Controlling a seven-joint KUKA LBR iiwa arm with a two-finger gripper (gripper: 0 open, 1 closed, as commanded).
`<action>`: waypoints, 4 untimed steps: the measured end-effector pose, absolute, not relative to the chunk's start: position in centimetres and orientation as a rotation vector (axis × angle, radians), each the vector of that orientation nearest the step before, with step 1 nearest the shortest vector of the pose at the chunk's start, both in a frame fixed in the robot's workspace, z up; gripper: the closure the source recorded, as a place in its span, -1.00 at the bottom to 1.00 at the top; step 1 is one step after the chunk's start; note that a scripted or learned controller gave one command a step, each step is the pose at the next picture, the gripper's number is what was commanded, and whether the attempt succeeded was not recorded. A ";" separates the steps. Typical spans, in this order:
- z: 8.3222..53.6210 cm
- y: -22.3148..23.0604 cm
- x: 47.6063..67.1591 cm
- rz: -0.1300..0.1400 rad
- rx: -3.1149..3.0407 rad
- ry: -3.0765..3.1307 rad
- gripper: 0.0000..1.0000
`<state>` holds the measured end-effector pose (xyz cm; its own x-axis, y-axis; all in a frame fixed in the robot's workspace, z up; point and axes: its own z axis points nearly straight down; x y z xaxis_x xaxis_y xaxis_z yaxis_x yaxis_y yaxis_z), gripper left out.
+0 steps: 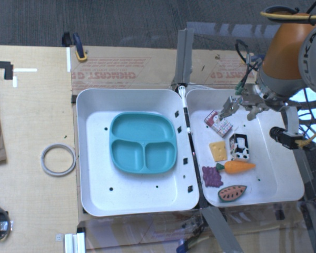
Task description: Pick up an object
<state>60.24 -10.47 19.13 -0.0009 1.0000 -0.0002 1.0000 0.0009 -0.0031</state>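
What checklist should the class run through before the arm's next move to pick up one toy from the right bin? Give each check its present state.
1. Targets present in the right bin: ok; carrot, cheese slice, grapes, watermelon slice, cow-patterned box, small carton.
2. Gripper over the right bin: ok, above its far end.
3. Gripper free of any load: cannot tell.
4. Nearest target: ok, the small carton lies just beside the gripper.
5. Carrot isolated: not ok, it touches the cow-patterned box and grapes.
6. Teal plate clear of the path: ok, it sits in the left bin.
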 end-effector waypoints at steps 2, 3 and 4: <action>12.0 -11.8 54.6 -0.015 -2.118 -2.343 -1.00; 10.7 -12.1 49.1 -0.032 -2.016 -2.466 -1.00; 10.6 -14.1 51.1 -0.026 -1.978 -2.474 -1.00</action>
<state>51.13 -14.07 10.65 -0.2198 0.9755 -0.0101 0.9751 0.2200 0.0293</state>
